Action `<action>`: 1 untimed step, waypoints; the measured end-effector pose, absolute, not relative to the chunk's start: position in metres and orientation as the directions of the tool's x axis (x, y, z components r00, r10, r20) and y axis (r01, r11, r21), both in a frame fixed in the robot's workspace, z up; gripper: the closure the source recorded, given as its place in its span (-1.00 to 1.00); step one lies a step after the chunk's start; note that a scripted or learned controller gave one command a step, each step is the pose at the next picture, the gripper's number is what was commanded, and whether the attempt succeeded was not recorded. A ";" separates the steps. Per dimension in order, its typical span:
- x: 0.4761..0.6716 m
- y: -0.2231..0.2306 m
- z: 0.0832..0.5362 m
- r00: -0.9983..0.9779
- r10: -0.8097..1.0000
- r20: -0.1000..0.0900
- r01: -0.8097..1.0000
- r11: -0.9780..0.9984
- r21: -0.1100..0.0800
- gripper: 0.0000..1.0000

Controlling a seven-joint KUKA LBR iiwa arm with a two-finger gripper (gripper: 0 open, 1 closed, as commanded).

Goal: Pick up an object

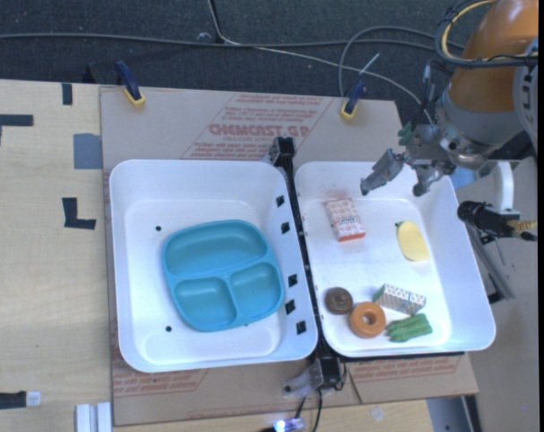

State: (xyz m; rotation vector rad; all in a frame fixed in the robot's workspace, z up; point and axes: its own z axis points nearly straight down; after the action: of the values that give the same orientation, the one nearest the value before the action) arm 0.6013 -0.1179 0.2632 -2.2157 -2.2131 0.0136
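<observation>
Camera view: hand (400,175) spread wide, holding nothing, over right bin (452,241); cardboard (245,129) beneath bins.

We can read red print on the cardboard sheet (254,129) under the bins: "CHEMCAST GP" in large letters, with smaller red lines above and below too fine to make out. The small red-and-white box (343,219) carries print we cannot read.

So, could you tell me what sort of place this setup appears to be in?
Probably a robotics lab bench: a grey arm with an open two-finger gripper above two shallow white bins, cardboard sheeting held by yellow clamps, and loose cables across dark carpet.
</observation>
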 end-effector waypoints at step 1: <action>0.603 -0.118 0.270 -0.002 1.000 0.000 1.000 0.002 -0.001 -1.00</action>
State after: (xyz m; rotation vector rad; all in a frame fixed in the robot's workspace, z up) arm 0.6034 -0.1178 0.2700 -2.2191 -2.2228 0.0021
